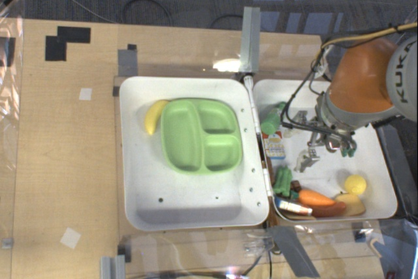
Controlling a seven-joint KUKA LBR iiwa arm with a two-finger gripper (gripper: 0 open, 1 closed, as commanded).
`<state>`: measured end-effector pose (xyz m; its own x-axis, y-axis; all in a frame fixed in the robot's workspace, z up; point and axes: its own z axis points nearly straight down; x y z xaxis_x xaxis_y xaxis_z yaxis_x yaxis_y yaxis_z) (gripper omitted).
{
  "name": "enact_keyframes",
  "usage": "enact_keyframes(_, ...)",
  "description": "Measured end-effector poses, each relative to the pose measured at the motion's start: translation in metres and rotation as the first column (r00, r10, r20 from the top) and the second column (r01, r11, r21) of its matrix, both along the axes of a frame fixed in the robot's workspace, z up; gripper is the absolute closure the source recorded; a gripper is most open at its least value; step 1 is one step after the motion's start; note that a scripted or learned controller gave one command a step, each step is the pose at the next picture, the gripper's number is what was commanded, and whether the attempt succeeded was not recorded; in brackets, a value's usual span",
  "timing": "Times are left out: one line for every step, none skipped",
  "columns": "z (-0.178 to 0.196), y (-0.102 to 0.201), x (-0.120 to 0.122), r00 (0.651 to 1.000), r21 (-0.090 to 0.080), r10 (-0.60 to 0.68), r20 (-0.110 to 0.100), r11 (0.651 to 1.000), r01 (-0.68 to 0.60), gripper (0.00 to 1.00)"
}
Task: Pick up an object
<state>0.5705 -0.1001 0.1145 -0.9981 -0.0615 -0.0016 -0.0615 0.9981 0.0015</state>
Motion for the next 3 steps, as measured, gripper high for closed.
enact_keyframes(-0.023, 0.0, -0.035, 0.995, -0.002, -0.097, 0.021, 0.995, 0.097, 0.0)
enact_keyframes(-0.008, 0.001, -0.03, 0.995, -0.002, -0.09, 0.039, 0.996, 0.091, 1.0)
enact_keyframes(0.086, -0.051, 0.056, 0.992, -0.007, 0.127, 0.016, 0.992, -0.127, 1.0)
